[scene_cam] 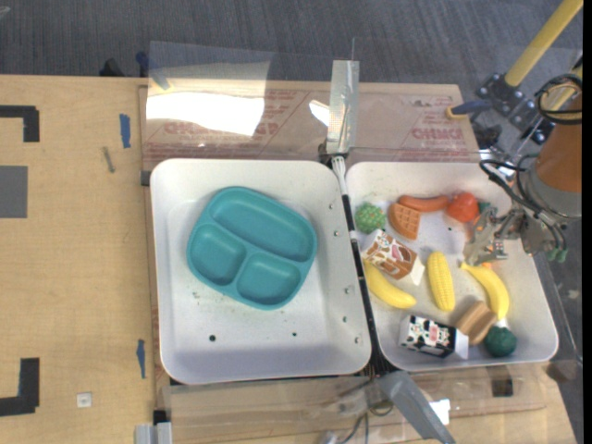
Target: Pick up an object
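Observation:
My gripper [487, 239] hangs over the right side of the right bin [546, 336], just above the upper end of a yellow banana [491, 289] and to the right of a corn cob [441, 280]. A red-orange tomato [464, 207] lies just up and left of it. Nothing visibly hangs from the gripper. The same bin holds an orange carrot-like piece [413, 213], a green ball [370, 216], a small printed box [391, 255], a second banana [388, 290], a black-and-white carton [427, 334], a brown block [474, 320] and a dark green ball [500, 340].
The left bin [176, 331] holds a teal divided plate [252, 246]. A raised divider [351, 248] separates the two bins. The grey arm with its orange band [564, 160] and cables comes in over the right bin's far right rim.

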You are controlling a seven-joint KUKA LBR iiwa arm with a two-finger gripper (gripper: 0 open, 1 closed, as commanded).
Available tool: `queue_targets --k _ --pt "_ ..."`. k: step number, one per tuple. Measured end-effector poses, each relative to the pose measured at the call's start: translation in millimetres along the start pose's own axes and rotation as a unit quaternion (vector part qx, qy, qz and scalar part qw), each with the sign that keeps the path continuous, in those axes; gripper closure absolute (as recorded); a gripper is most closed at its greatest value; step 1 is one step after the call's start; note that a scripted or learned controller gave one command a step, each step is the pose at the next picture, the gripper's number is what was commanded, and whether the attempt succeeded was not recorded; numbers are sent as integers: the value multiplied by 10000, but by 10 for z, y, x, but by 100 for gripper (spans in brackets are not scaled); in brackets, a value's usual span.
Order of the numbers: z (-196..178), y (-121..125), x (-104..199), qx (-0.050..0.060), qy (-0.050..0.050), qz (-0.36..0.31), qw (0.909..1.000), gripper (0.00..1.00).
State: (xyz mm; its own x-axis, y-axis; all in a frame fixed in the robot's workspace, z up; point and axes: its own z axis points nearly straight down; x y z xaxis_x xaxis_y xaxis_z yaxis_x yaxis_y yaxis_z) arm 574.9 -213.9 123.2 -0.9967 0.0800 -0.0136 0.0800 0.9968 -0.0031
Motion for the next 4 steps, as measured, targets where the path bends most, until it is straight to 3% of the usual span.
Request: queue_targets --k 1,2,3,4 --pt "8 6 2 -5 7 -1 10000 0" --pt "345 -101 133 -8 21 161 9999 0" --pt "207 -86 86 7 -49 144 9999 100" --pt "217 -82 90 5 -40 142 9999 0"
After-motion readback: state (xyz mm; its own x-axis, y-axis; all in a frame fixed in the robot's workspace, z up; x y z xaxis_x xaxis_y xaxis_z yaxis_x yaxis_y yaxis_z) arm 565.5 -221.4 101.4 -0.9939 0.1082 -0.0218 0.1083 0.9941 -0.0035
